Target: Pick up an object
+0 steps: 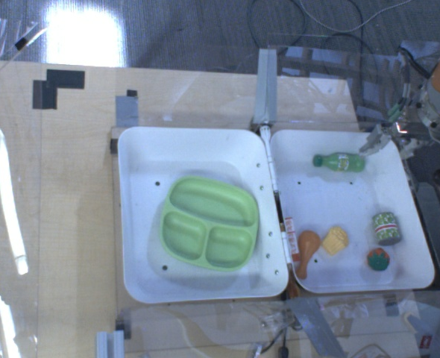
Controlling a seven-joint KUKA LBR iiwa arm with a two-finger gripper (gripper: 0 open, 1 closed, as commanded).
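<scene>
End effector (376, 139) at right bin's (421, 233) far right corner, empty; finger spread unclear. Green tray (209, 222) fills left bin (138, 200). Green bottle (339, 162) lies just left of end effector. Near edge: drumstick (306, 250), corn (335, 239), can (386, 227), small ball (378, 259).

A single fixed camera looks down at a slant on the wooden bench (63, 200) from above its near edge, facing the far floor. Both white bins fall within frame, the left bin (134, 200) and the right bin (421, 267) side by side, seen from a moderate height with cables beyond.
</scene>
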